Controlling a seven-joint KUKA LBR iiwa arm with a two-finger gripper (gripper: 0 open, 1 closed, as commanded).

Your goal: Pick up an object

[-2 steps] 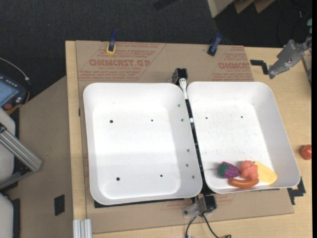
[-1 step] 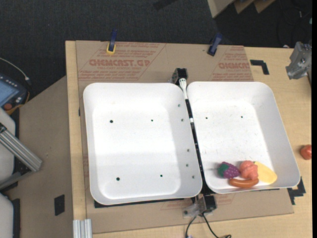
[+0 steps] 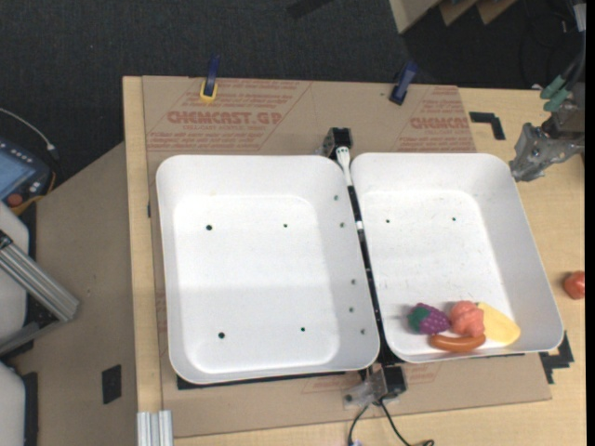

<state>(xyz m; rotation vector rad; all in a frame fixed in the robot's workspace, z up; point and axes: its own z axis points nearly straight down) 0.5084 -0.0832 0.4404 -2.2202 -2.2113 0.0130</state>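
Gripper (image 3: 537,152) sits just past the right bin's (image 3: 446,170) far right corner; cannot tell its state. Toys lie well below it, in that bin's near right corner: purple grapes (image 3: 429,319), red-orange piece (image 3: 468,317), yellow piece (image 3: 500,327), orange sausage (image 3: 456,343) (all clustered, touching).

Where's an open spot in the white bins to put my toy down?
The left bin is bare. The right bin is free along its far half; its near corner is crowded with purple grapes, an orange toy and a yellow piece.
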